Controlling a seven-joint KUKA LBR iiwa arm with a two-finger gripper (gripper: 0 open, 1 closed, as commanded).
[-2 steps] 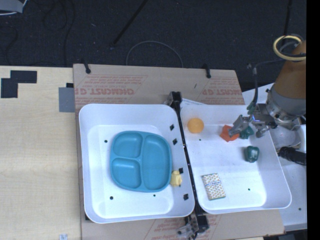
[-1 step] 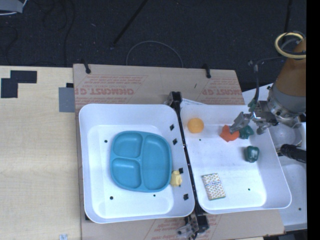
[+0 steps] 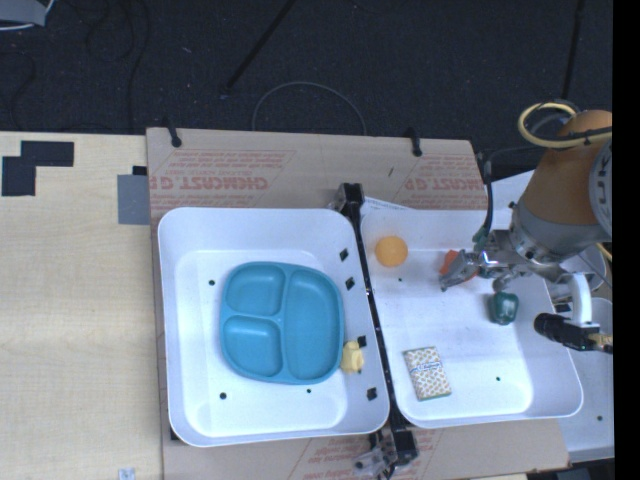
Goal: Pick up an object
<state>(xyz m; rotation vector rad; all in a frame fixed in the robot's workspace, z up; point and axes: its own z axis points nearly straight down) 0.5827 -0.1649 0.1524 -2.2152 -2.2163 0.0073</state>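
The right bin [image 3: 470,408] holds an orange ball [image 3: 391,251] near its far left corner, a small red object [image 3: 450,262] further right, a teal object [image 3: 503,308] toward the right wall, and a patterned flat packet [image 3: 427,372] near the front. My gripper [image 3: 470,271] hangs low over the right bin's far right part. Its tip is right beside the red object, and the teal object lies just below and to the right of it. Whether the red object is touched or held is unclear.
The left bin [image 3: 190,238] carries a blue divided plate [image 3: 280,321], with a small yellow object [image 3: 352,357] at the plate's right edge by the divider between the bins. Cardboard lies under both bins. The arm's grey body [image 3: 560,208] overhangs the right bin's far right corner.
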